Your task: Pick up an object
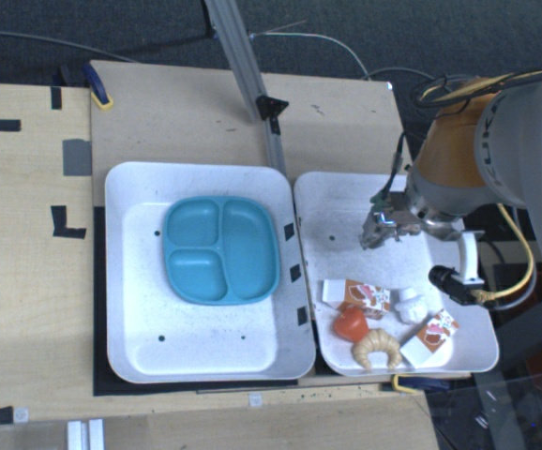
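Objects for picking lie clustered at the near end of the right bin (346,200): we count one croissant (377,347), one red tomato-like piece (351,324), two small printed cartons (366,296) (435,333) and one small white lump (409,304). Farther back, the gripper (380,230) hangs over bare bin floor; we cannot tell its finger state. One blue three-compartment plate (221,249) sits in the left bin (121,279).

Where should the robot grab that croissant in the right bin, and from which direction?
Likely across the middle of the croissant, coming straight down from above. It lies flat, and its curved body looks narrowest across the arch. The red tomato-like piece touches its upper left, so fingers should avoid that side.
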{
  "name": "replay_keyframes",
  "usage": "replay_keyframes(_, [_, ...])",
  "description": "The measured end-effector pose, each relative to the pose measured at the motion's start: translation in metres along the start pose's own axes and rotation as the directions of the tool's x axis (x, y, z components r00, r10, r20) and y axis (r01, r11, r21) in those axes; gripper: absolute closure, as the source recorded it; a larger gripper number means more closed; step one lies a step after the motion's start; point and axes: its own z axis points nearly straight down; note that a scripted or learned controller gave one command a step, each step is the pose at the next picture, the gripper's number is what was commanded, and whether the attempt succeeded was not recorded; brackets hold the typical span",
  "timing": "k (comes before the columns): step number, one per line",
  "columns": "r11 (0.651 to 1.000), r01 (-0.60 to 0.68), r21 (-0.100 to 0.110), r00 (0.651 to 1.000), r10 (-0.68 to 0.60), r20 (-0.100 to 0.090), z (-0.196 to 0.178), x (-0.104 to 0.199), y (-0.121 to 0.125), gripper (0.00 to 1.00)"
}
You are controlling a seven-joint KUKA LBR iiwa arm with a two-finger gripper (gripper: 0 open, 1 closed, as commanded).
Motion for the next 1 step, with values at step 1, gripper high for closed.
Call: replay_keyframes(1, [1.0, 0.0, 0.0, 1.0, 0.0, 0.0, -0.0427, 0.0003, -0.0022, 1.0])
